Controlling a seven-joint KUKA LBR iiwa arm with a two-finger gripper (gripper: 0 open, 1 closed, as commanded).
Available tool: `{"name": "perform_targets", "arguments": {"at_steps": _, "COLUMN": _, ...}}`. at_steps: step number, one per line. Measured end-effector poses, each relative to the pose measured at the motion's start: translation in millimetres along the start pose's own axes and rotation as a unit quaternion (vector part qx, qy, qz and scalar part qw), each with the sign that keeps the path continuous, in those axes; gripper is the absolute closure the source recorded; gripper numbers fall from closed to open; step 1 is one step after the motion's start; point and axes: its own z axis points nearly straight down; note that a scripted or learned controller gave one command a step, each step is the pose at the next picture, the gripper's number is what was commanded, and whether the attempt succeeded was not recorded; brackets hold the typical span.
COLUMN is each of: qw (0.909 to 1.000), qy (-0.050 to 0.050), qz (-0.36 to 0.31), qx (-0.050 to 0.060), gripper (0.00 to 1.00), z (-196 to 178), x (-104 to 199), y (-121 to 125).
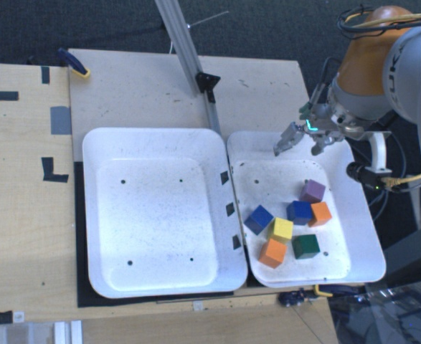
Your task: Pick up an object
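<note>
- On the bench, the two white bins lie side by side: the left bin (pixel 156 210) and the right bin (pixel 339 264), which holds all the cubes.
- From the right side the arm (pixel 379 56) reaches in, grey with its orange band, and it stops above the far edge of the right bin.
- The gripper (pixel 301 140) hangs over the far part of the right bin. Its two fingers stand apart and nothing is between them, so it is open and holds no object.
- The cubes lie in one group in the near half of the right bin, well apart from the gripper: a purple cube (pixel 313 190), a dark blue cube (pixel 299 211) touching an orange cube (pixel 320 213), a second blue cube (pixel 258 219), a yellow cube (pixel 282 228), a green cube (pixel 305 246) and a second orange cube (pixel 272 252).
- I judge that the task is at the approach step; no pick is done yet.
- The next move calls for bringing the gripper toward the group and down over one cube. The purple cube is nearest and stands a little free, so it seems the easier choice; the others are packed close and a finger could push a neighbour.
</note>
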Motion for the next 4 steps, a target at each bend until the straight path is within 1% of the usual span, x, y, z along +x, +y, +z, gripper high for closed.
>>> {"name": "perform_targets", "arguments": {"at_steps": 1, "qw": 1.0000, "qy": -0.001, "qz": -0.001, "qx": -0.002, "gripper": 0.00, "z": -2.6, "x": -0.1, "y": 0.9}}
{"name": "perform_targets", "arguments": {"at_steps": 2, "qw": 1.0000, "qy": -0.001, "qz": 0.000, "qx": 0.000, "gripper": 0.00, "z": 44.6, "x": -4.7, "y": -5.6}}
{"name": "perform_targets", "arguments": {"at_steps": 4, "qw": 1.0000, "qy": -0.001, "qz": 0.000, "qx": 0.000, "gripper": 0.00, "z": 132.5, "x": -5.9, "y": -7.5}}
